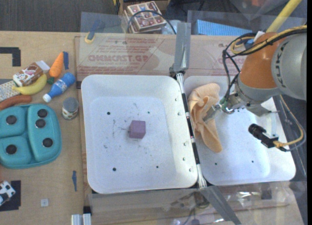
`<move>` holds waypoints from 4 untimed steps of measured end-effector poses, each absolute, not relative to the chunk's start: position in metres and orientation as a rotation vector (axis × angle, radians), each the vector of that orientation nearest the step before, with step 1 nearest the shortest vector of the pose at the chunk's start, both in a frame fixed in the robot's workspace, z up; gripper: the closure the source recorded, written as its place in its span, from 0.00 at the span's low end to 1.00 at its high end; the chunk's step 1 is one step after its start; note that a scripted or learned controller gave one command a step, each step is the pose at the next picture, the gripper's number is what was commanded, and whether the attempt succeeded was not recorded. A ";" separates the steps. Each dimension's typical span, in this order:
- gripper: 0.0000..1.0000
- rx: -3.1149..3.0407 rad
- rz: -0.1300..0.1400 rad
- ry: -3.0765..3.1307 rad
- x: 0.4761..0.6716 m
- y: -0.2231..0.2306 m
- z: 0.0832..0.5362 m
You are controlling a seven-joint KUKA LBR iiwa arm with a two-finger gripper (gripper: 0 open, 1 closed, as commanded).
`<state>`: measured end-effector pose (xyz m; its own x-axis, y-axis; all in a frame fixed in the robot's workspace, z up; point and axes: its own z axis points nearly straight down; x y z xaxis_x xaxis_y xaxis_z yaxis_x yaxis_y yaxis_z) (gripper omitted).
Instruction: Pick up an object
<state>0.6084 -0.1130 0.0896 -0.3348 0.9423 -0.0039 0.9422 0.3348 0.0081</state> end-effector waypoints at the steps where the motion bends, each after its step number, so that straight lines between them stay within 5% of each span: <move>1: 0.00 1.784 -0.001 2.584 0.667 -0.114 0.088; 2: 0.00 1.563 0.006 2.716 0.600 -0.106 0.090; 4: 0.00 1.898 0.000 2.500 0.667 -0.104 0.088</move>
<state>0.6674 -0.1038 0.0880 -0.2687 0.9632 -0.0022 0.9632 0.2687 0.0016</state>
